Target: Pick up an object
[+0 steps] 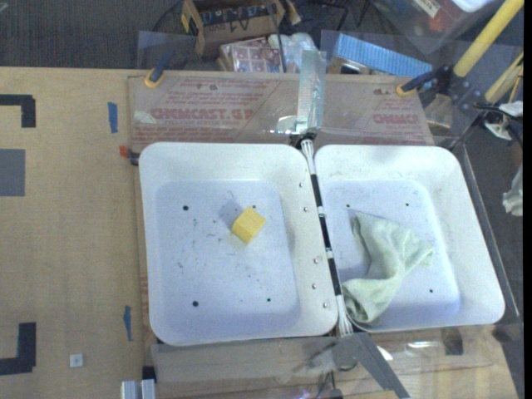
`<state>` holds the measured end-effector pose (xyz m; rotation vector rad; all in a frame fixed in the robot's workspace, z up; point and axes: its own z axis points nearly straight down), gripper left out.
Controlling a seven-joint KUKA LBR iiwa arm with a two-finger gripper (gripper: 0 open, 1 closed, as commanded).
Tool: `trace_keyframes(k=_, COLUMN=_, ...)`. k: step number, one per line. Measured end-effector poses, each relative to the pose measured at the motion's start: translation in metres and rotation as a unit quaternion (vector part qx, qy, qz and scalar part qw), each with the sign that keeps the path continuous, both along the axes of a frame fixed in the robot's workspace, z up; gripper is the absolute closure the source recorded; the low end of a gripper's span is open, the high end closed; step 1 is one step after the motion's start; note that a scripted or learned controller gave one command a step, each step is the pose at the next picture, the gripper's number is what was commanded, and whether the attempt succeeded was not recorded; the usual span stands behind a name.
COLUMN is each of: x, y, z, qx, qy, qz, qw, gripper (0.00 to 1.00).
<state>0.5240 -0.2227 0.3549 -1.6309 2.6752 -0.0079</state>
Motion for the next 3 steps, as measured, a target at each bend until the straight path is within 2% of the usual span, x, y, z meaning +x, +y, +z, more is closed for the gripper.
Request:
trace_keyframes(k=1, x=-0.038, y=0.000, z=-0.040, qx=-0.0001, qy=0.003, qz=0.112, qw=0.9938, gripper=1.00)
trace_keyframes(k=2, x=-0.043, y=0.000, z=-0.066, qx=-0.0005, qy=0.004, qz=0.258, qw=0.9661, gripper=1.00)
trace_keyframes(k=3, x=-0.043, y=0.042, z=-0.018, qx=-0.0023, qy=0.001, qz=0.488, qw=0.8726, gripper=1.00)
